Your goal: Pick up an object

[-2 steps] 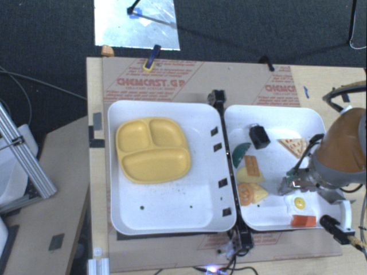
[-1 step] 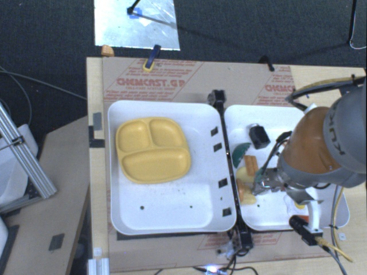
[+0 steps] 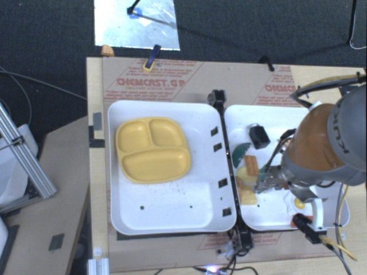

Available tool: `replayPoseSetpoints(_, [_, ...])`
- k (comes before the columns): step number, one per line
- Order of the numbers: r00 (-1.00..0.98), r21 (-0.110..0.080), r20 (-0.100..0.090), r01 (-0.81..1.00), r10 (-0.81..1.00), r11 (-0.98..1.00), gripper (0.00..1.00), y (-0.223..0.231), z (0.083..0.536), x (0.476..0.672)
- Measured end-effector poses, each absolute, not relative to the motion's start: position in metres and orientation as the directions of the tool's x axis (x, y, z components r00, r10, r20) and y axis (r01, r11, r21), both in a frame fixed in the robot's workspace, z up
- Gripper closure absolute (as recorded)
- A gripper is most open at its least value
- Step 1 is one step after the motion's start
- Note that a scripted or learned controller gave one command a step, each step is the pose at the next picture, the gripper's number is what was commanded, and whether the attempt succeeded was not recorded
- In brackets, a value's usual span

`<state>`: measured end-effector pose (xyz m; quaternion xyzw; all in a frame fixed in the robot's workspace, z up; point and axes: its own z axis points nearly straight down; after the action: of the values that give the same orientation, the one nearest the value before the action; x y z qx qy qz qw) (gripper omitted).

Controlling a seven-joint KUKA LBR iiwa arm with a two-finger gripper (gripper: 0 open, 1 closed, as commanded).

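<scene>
Your gripper (image 3: 265,180) sits among crowded yellow pieces (image 3: 248,176); I cannot tell its jaw state, so it may snag two.

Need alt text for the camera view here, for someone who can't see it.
A grey and orange arm reaches from the right, its claw low over small items in the right white bin: a black block, an orange block, a dark green piece. The left bin holds a yellow divided plate.
</scene>
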<state>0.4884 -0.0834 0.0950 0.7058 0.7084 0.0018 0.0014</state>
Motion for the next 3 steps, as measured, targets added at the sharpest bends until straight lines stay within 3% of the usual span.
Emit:
replayPoseSetpoints(1, [-0.012,0.01,0.002,1.0,1.0,0.012,1.0,-0.009,0.189,0.489])
replayPoseSetpoints(2, [-0.011,0.009,0.002,1.0,1.0,0.011,1.0,0.044,0.256,0.488])
replayPoseSetpoints(3, [-0.003,0.019,0.0,1.0,1.0,0.003,1.0,0.004,0.392,0.488])
